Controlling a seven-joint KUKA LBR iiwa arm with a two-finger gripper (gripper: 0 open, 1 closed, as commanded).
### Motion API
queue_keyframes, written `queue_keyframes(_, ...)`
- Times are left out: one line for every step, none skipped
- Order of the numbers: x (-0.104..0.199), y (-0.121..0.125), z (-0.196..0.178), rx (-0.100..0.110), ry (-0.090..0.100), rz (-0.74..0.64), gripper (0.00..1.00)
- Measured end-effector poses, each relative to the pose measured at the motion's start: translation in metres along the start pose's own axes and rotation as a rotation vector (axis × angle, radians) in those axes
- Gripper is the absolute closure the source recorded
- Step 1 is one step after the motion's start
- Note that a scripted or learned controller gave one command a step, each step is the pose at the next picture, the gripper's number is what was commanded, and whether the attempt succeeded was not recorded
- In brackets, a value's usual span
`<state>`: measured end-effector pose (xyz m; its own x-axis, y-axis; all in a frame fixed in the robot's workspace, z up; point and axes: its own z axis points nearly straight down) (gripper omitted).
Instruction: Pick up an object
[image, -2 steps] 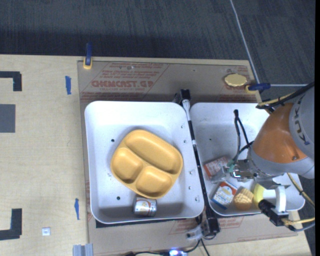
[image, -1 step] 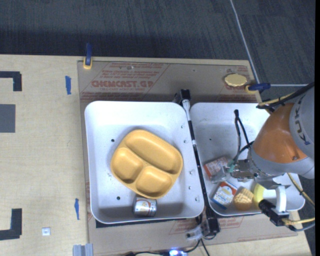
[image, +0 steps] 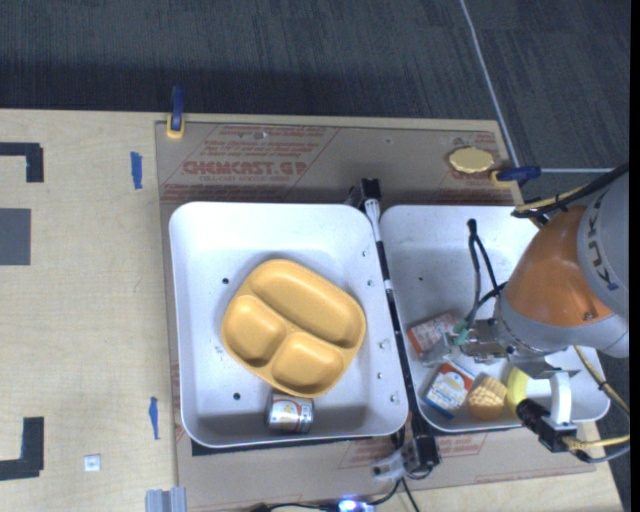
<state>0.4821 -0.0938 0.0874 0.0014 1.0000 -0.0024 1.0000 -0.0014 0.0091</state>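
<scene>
Camera view shows, nearest to us in the left bin (image: 190, 300), a small metal can (image: 290, 414) lying on its side against the front wall, probably because it rolled there. Just behind it a yellow divided tray (image: 293, 325) lies flat and tilted in the middle of that bin, close to the can, though I cannot tell whether they touch.

In the right bin (image: 425, 235), the small things crowd in the front part: a small package with an orange and white label (image: 449, 388), a waffle-textured cone piece (image: 487, 397) just beside it, a yellow object (image: 517, 386) partly under the arm, and a little farther a crumpled packet with red print (image: 434, 331). Any of these could be the object to pick.

The gripper (image: 480, 342) hangs low over this group, between the packet and the package, I judge in order to reach one of them. Its state I cannot tell, because the wrist covers it, and I see nothing held.

Farther back, the bench (image: 80, 300) carries a round yellow disc (image: 471, 160) behind the right bin.
</scene>
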Motion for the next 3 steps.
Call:
queue_keyframes(0.0002, 0.0, 0.0, 0.0, 0.0, 0.0, 0.0)
queue_keyframes(-0.0001, 0.0, 0.0, 0.0, 0.0, -0.001, 0.0)
queue_keyframes(-0.0002, 0.0, 0.0001, 0.0, 0.0, -0.001, 0.0)
